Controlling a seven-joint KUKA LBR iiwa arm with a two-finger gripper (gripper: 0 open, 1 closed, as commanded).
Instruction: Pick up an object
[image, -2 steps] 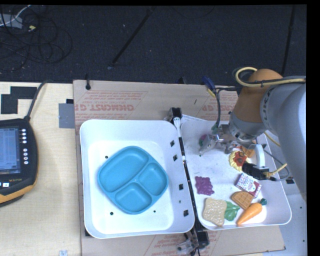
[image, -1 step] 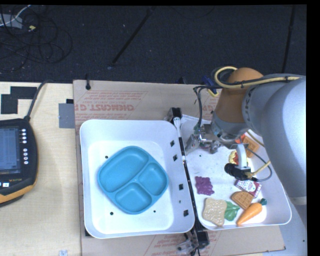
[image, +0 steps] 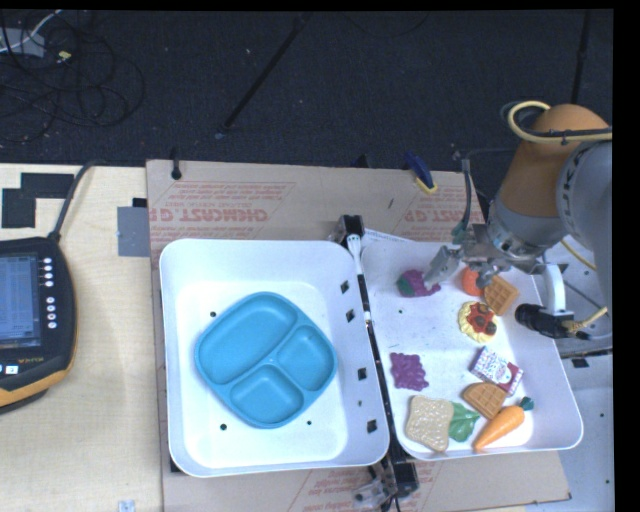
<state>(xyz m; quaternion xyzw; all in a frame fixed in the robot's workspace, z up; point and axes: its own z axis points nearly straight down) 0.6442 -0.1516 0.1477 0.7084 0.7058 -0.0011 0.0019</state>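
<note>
I see the arm (image: 545, 190) reaching in from the right, over the far part of the right bin (image: 570, 425). Its gripper (image: 462, 262) hangs low there, between a purple and green toy (image: 415, 284) on its left and a small orange piece (image: 472, 281) just beside it. One grey finger (image: 440, 264) points down toward the purple and green toy, but I cannot tell if the fingers are released or clenched, and I see nothing between them.

The other toy foods lie in the same right bin. A waffle piece (image: 499, 295) is just right of the orange piece, and a small pizza (image: 477, 321) lies just below it. A bunch of purple grapes (image: 408, 370) rests near the middle of the bin, close to its left wall. Toward the near edge I see a slice of toast (image: 431, 423), a green piece (image: 462, 421) touching it, a second waffle (image: 485, 398), a carrot (image: 500, 426) and a red and white packet (image: 495, 369).

The left bin (image: 190, 290) holds a blue divided plate (image: 265, 358), lying flat near its middle. Both bins sit on the counter (image: 100, 400), and a tablet-like pendant (image: 25, 310) lies at the left.
</note>
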